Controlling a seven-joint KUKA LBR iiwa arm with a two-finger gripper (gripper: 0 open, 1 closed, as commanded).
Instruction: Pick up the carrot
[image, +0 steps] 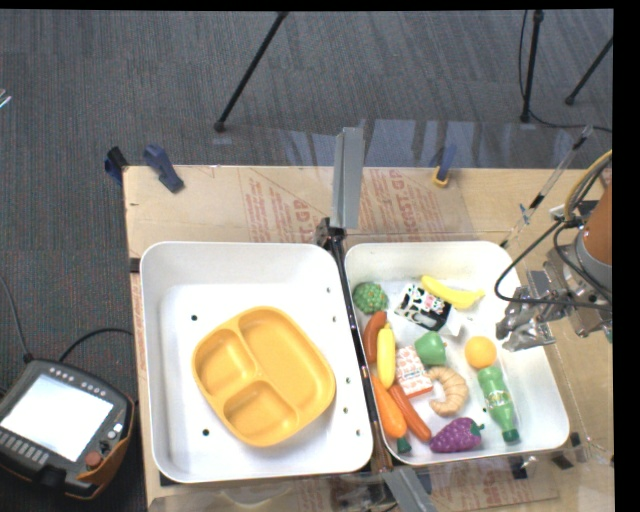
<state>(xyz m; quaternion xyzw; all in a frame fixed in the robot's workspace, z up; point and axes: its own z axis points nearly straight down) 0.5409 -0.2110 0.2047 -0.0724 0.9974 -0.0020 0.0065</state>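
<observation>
The carrot (388, 408) is an orange stick with a green leafy end, lying lengthwise along the left wall of the right bin (545, 385), near its front. A red sausage-like piece (411, 414) lies against it. My gripper (523, 332) hangs over the right side of that bin, beside the orange fruit (480, 352) and well to the right of the carrot, apart from it.
The right bin also holds a second orange-red stick (373, 335), corn (386, 357), a green ball (369, 296), banana (452, 292), milk carton (423, 306), green pepper (431, 348), croissant (449, 389), green bottle (498, 400) and grapes (456, 435). A yellow divided plate (262, 374) lies in the left bin (170, 280).
</observation>
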